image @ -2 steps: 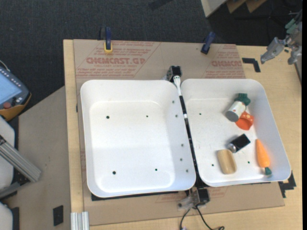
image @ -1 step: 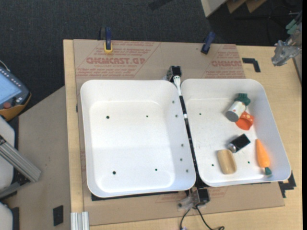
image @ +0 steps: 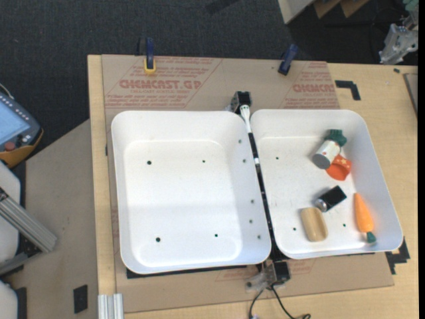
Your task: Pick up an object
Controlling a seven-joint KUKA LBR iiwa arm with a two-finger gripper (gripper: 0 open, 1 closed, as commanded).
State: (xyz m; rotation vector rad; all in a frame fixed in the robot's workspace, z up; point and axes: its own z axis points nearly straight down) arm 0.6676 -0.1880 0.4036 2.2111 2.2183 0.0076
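Tool at upper right — released or clenched, cannot tell — well apart from the right bin; carrot and block lie there, nothing picked yet.

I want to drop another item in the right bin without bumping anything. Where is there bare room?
In the right bin, the left half beside the divider is bare, bordered by the grey cylinder and tan block. The right side is crowded: orange piece, black item, carrot.
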